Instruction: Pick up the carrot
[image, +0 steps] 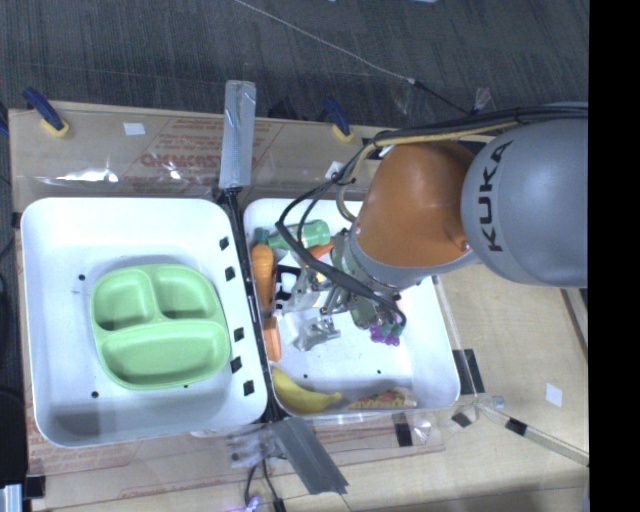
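An orange carrot (263, 272) with a green top lies along the left wall of the right bin (440, 340), pointing toward the near side. A second thin orange piece (272, 338) lies just below it by the same wall. My gripper (318, 322) hangs low over the middle of the right bin, to the right of the carrot and apart from it. Nothing shows between its metal fingers (312, 336). The arm's orange band (415, 215) hides much of the bin's far right part.
A green divided plate (158, 325) lies in the left bin (50, 240). The right bin also holds a banana (300, 393) at the near wall, purple grapes (387, 327) right of the gripper, and a green item (313, 233) near the far wall.
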